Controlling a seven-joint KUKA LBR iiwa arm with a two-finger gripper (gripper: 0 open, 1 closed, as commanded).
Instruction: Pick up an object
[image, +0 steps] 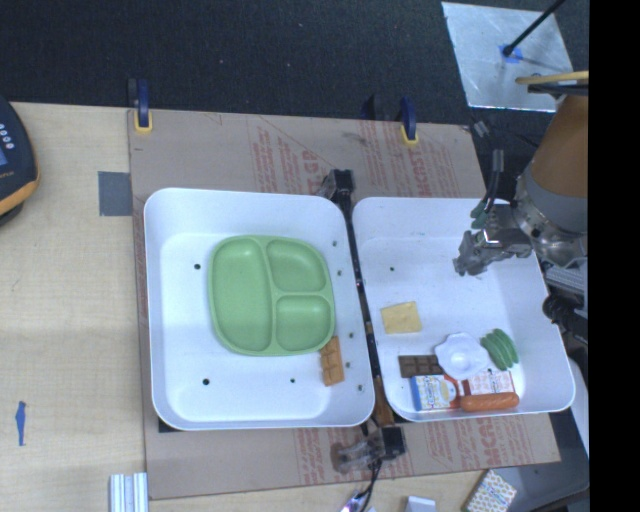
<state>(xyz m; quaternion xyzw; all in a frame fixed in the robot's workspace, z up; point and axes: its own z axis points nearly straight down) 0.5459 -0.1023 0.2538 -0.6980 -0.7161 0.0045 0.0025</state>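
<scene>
— Where is the arm's two-finger hand?

— Over the upper part of the shallow white right bin, reaching in from the right. Whether it is spread or pressed together, I cannot tell; nothing shows between its tips.

— And the things to pick?

— Low in that bin: a flat yellow square piece, a brown chocolate bar, a white fried-egg toy, a green leafy piece, a small printed carton and an orange sausage.

— The other bin?

— The shallow white left bin holds a green divided plastic plate, with a small orange waffle piece just beside its lower right corner.
</scene>
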